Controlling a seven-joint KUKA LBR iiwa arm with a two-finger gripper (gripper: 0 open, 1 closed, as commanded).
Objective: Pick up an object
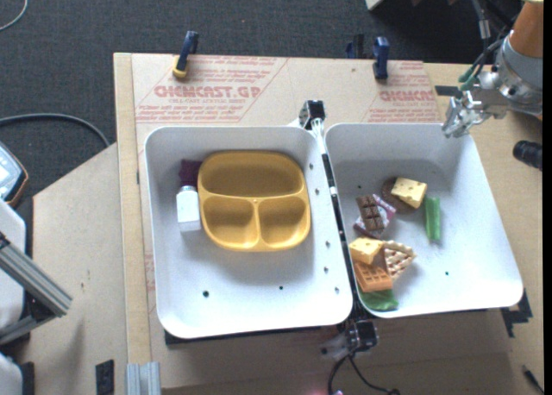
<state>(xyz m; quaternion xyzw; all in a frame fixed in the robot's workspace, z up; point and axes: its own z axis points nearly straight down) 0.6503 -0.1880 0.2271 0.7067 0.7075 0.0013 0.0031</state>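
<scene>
- On the bench (86,212), two shallow white bins sit side by side, their inner rims touching along the middle.
- Left bin (164,298): holds a yellow divided plate (254,199) with three compartments, lying flat near the bin's centre.
- Small white bottle (188,209): stands just beside the plate's left edge, touching or nearly touching it.
- Dark purple item (190,168): lies behind the bottle, partly hidden by the plate; its kind cannot be told.
- Right bin (483,272): holds a cluster of toy food in its left and middle part.
- Cheese wedge (409,191): yellow with holes, at the far side of the cluster.
- Chocolate bar (372,213): brown, just left of the cheese wedge and nearer the camera.
- Green pod (431,217): narrow, lying lengthwise to the right of the cheese wedge.
- Second cheese piece (366,250), waffle (373,278) and lattice pie slice (398,256): packed together at the near left, touching one another.
- Green leaf (380,300): pokes out under the waffle against the bin's near wall.
- Claw (454,120): hangs above the far right corner of the right bin, well apart from the toy food, with nothing between its fingers; how far they are spread cannot be told.
- Two clamps (185,54): grip the far edge of the board behind the bins.
</scene>
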